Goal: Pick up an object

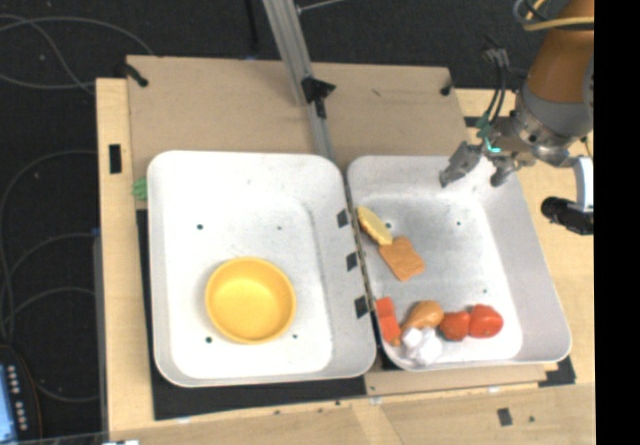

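My gripper [478,169] hangs over the far right part of the right bin [520,263], its two fingers spread open with nothing between them. In that bin lie a yellow lemon-like wedge [374,226] and a tan bread-like piece [402,258] near the left wall. Along the near edge sit an orange block [386,319], a white crumpled item [422,345], an orange-tan piece [424,313] and a red tomato-like object [476,323]. All these items are well below and to the left of the gripper.
The left bin [180,193] holds a yellow bowl [250,299] near its front. A grey metal pole [285,23] slants across the back, ending at the divider between the bins. The brown bench [230,103] surrounds both bins.
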### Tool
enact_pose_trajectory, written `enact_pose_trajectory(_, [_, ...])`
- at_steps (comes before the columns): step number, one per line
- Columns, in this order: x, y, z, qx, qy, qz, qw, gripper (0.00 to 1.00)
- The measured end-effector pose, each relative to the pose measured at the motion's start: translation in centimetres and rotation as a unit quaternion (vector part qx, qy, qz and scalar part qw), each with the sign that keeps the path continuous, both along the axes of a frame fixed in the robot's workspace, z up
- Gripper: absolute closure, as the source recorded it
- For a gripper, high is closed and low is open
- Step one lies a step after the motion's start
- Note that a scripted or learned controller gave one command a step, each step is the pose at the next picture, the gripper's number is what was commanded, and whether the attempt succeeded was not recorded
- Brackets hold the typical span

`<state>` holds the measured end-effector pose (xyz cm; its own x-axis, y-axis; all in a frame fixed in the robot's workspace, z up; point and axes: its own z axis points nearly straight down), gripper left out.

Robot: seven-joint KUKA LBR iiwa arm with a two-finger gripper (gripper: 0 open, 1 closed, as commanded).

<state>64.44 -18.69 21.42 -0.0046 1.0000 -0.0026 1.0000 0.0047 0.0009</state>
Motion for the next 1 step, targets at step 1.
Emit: enact_pose_trajectory(1, [-0.85, -0.87, -5.43, 0.0000, 0.003, -0.003, 1.0000, 0.00])
